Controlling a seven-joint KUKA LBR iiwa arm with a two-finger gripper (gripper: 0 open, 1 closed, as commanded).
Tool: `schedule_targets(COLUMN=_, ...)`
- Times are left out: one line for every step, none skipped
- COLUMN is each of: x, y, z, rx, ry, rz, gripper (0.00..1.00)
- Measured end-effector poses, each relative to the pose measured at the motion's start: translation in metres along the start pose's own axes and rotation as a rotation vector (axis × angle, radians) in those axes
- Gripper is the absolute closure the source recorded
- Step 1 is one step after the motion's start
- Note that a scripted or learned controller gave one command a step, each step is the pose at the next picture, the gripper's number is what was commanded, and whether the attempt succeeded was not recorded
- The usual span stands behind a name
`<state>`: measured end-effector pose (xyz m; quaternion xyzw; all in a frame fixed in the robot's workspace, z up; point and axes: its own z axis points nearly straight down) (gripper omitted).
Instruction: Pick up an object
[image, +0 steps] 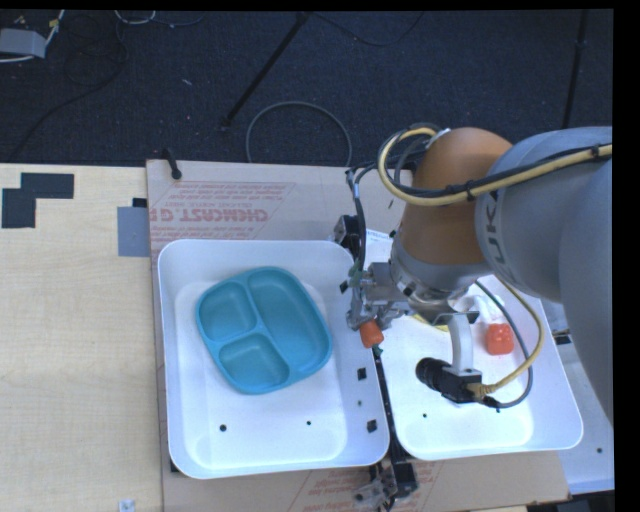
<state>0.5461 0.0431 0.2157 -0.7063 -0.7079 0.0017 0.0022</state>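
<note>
A turquoise divided plate (263, 328) against the white left bin (270, 430), a small orange-red object (499, 338) against the white right bin (470, 430), the grey arm (560, 220) with its orange band (455, 175), and brown cardboard (250, 190) lettered in red at upper centre.

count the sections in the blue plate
3. On the plate in the left bin, two sit side by side at the far end, left and right; one lies nearer. None is hidden.
</note>
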Motion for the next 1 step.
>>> schedule_targets(x=0.0447, y=0.0028, z=-0.0106, rx=-0.002, ry=0.001, rz=-0.002, gripper=1.0)
